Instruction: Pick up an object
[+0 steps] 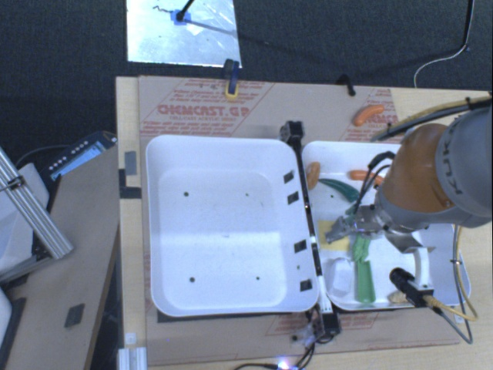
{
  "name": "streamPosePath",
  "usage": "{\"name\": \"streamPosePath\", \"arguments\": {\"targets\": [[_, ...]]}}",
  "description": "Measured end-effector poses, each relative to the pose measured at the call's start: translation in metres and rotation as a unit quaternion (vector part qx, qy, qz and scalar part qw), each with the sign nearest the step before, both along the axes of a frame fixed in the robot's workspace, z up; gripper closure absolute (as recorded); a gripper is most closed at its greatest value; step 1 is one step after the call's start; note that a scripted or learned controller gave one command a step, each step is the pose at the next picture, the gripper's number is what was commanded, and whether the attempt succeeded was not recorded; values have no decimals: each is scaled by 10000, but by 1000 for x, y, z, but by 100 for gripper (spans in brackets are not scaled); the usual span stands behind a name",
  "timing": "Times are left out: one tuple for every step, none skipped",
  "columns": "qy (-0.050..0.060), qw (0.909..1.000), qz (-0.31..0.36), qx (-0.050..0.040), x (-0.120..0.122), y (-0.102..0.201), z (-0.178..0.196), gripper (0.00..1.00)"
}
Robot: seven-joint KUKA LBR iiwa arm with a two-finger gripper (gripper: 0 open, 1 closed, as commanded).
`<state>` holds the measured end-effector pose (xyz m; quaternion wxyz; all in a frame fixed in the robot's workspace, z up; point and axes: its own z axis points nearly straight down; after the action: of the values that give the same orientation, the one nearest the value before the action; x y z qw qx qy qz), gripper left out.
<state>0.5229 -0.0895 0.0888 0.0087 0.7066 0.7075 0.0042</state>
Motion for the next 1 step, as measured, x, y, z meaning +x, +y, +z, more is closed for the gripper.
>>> {"name": "streamPosePath", "arguments": {"targets": [[-22,10000,-5,-15,2,-2,12,100]]}}
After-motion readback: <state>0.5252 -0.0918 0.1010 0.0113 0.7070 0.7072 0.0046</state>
